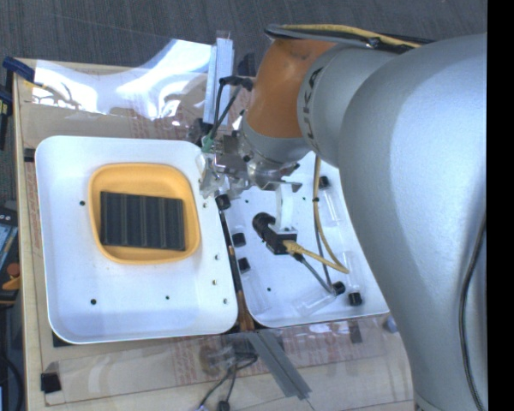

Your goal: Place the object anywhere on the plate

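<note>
At the far left sits the left bin, shallow and white, and in it the yellow plate, a rounded rectangle lying flat toward the bin's upper half. On the plate's hollow lies a dark ribbed slab that covers most of the floor inside the yellow rim (we cannot tell whether it is a loose thing or a part of the plate). It is the only candidate we see for the task's object, and it rests on the plate.

Moving right, the gripper hangs just over the seam where the two bins meet, close to the left bin's upper right corner and apart from the plate. Whether it is released or clenched we cannot tell, and we see nothing held in it.

Further right comes the right bin, partly covered by the arm — its orange band stands just above the wrist.
</note>
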